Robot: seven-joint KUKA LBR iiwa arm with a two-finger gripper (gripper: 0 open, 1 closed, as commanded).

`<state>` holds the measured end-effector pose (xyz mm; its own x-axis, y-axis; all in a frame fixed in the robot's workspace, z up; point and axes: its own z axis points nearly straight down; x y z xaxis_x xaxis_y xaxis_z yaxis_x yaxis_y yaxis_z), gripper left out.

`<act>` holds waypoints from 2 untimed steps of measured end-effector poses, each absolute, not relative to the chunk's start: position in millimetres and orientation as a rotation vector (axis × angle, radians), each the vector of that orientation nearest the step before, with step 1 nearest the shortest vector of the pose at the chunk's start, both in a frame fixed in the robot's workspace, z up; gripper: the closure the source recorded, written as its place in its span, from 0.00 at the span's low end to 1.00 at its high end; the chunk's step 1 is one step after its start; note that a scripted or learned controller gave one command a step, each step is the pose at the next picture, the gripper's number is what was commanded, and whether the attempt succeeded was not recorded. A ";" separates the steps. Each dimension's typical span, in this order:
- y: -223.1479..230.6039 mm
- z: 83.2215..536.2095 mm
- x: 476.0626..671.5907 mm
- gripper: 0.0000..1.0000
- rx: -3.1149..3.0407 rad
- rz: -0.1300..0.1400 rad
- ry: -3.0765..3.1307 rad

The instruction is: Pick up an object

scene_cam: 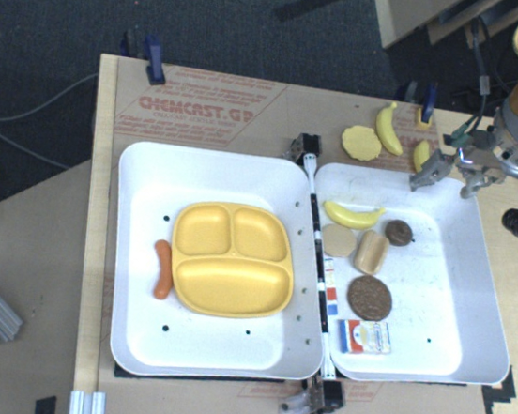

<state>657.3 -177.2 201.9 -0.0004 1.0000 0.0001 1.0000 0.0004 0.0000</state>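
Objects for picking lie mostly in the right bin [473,305], gathered along its left wall. Largest overall is the bench [206,109], its brown board printed with red lettering at the far edge. On it the left bin [140,176] carries a yellow divided plate [231,259] at its middle, and an orange sausage [164,269] lies just beside the plate's left rim, apart from it by a thin gap.

In the right bin, a banana [353,215] lies near the far-left corner. Below it a tan roll [370,252] stands just beside a pale flat piece [337,240] at the left wall, with a small dark round item [398,233] to the roll's right. Nearer the front sit a brown round patty [370,297] and, at the front-left corner, a small red, white and blue packet [363,337].

Outside the bins, by the bench's far edge, lie a yellow round chip [362,143], a second banana [389,130] and a small yellow piece [422,155].

Above the right bin's far-right corner hangs the gripper [454,174], fingers spread with nothing between them.
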 end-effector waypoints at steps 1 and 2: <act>-111.9 148.5 573.6 0.00 -2.210 0.007 -2.215; -99.7 83.5 554.3 0.00 -2.216 0.006 -2.215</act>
<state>554.3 -99.7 83.5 0.0002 1.0000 0.0030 1.0000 -0.0002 -0.0087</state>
